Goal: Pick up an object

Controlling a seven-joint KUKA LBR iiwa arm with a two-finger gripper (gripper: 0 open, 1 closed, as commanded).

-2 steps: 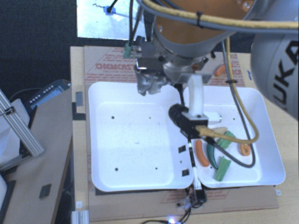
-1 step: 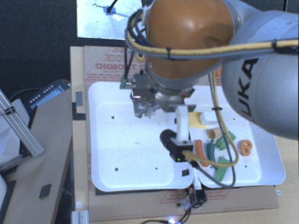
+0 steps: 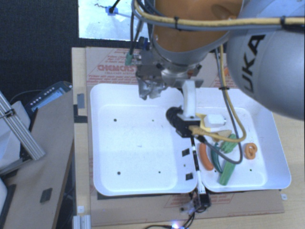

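My gripper [image 3: 150,88] hangs over the far edge of the left bin [image 3: 138,149], near the divide between the two bins. Nothing shows in its grasp. The right bin [image 3: 275,162] holds the loose things: an orange carrot-shaped piece [image 3: 206,157] by the divider, a long green piece [image 3: 226,173] near the front, a second green piece [image 3: 229,144], an orange ring-shaped piece [image 3: 250,150] at the right, and a small white block [image 3: 216,120] further back. All of these lie to the right of the gripper and closer to the front.
The arm's large orange and grey body [image 3: 200,18] covers the back of the right bin. A grey sloped device [image 3: 47,95] and metal rails [image 3: 19,132] stand left of the bench. Cardboard [image 3: 109,68] lies under the bins.
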